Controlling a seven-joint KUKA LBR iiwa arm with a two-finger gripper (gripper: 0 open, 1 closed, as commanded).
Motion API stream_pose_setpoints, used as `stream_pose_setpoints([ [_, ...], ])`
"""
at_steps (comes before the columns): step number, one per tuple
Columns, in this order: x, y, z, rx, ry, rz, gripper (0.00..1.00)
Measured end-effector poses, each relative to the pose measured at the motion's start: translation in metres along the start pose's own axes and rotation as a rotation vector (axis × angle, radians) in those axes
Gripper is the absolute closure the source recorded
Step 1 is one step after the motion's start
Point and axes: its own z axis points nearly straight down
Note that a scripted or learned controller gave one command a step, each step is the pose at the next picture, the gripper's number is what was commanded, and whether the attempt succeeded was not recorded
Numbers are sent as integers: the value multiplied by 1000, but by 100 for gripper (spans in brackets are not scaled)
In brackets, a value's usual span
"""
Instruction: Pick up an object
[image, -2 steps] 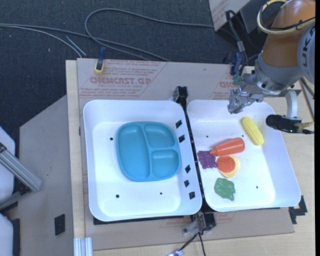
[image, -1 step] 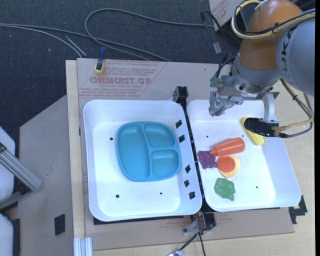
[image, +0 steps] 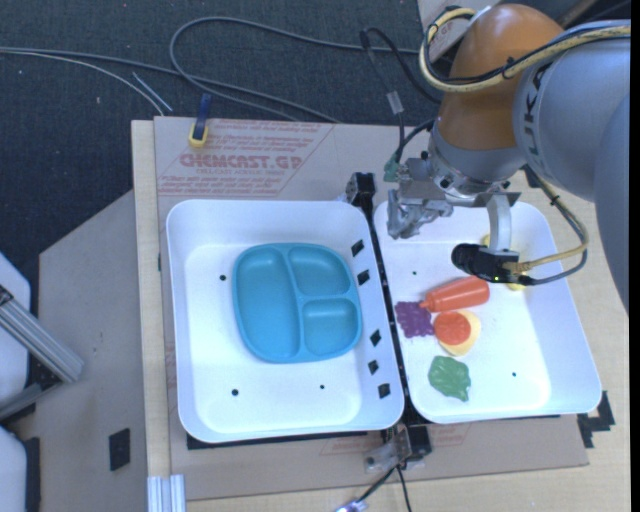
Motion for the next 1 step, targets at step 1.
stream_pose_setpoints([
  [1, 59, 8, 3, -4, 1, -2, 100],
])
